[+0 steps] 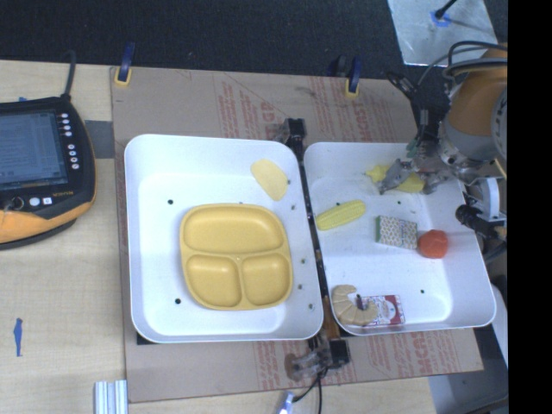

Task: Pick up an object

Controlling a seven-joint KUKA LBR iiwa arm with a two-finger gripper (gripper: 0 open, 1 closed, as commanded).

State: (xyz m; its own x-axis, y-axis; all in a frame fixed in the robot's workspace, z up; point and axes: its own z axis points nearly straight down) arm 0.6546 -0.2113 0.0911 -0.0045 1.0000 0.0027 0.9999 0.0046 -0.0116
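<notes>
The gripper [412, 179] is down in the far right part of the right bin [457, 304], its dark fingers [395, 178] spread apart and pointing down at the bin floor. A small yellow item [377, 174] lies right under and between them, its left end poking out past the left finger; whether the fingers touch it cannot be told, and it rests on the floor rather than being lifted. Above the fingers the grey wrist rises to the orange band [473, 102] at the right edge of the view.

Further out in the same bin, an ear of corn [340, 215] lies slanted near the left wall, well apart from the fingers. A patterned sponge-like square [397, 231] sits near the middle, and a red tomato [433, 243] is just beside it on the right. At the near left corner a round sliced piece of food [347, 303] touches a small printed packet [382, 310].

The left bin [151, 231] holds a yellow divided plate [235, 255] in its middle and a pale yellow chip-shaped piece [270, 178] near the far right corner. Both bins rest on brown cardboard [216, 102] clamped at the far edge. A tablet-like controller [39, 166] with an orange case lies on the bench to the left.
</notes>
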